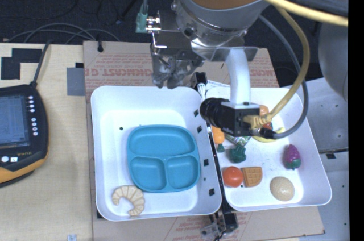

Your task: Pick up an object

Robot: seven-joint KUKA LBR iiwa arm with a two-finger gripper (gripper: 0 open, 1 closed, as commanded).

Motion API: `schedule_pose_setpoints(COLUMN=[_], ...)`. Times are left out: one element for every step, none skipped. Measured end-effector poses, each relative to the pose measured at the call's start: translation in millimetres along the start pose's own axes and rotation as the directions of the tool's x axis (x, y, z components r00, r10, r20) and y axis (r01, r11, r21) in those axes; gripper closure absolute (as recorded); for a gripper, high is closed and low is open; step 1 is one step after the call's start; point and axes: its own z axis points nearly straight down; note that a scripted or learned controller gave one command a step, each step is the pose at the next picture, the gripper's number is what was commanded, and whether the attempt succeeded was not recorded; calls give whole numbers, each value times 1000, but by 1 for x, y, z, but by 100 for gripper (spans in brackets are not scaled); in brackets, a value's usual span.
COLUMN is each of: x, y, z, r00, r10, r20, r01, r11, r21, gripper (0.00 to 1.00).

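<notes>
Overhead, jaws above far rim of left bin (104, 106), opening cannot be told, cardboard (116, 66) lettering illegible.

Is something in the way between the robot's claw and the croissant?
Yes, the blue plate. It lies in the bin between the gripper, up by the bin's far rim, and the croissant in the near corner. The plate looks flat, so the gripper could probably pass over it.

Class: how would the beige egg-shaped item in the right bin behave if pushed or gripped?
The egg-shaped item looks rounded and smooth, so it would probably roll when pushed and might slip from a pinch. Its small, toy-like look suggests it is light.
</notes>
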Motion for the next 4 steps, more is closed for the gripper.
schedule_pose_setpoints(x=[-29, -53, -23, -22], y=[-5, 18, 30, 30], z=[158, 14, 11, 2], r00=[1000, 1000, 1000, 1000], r10=[6, 6, 2, -3], r20=[17, 4, 9, 11], r01=[-7, -6, -2, 3], r11=[1000, 1000, 1000, 1000], r21=[29, -1, 14, 19], gripper=[100, 100, 100, 100])
